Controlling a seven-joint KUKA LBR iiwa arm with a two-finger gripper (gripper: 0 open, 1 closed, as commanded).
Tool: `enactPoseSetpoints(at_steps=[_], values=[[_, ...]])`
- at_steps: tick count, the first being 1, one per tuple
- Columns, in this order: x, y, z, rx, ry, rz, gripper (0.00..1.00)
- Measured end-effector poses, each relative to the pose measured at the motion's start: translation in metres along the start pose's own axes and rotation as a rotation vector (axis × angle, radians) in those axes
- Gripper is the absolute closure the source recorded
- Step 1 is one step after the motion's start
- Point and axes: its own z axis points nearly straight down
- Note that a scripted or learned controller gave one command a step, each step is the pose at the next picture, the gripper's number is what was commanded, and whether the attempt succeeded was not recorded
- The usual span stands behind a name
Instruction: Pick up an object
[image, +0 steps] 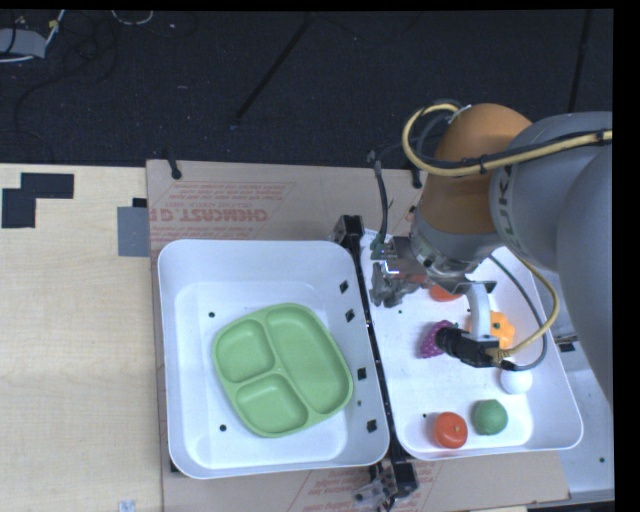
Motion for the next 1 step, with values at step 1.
enactPoseSetpoints(at_steps=[1], values=[[0.0611,0.0146,-0.0025,-0.001,0.0,-0.001,1.0]])
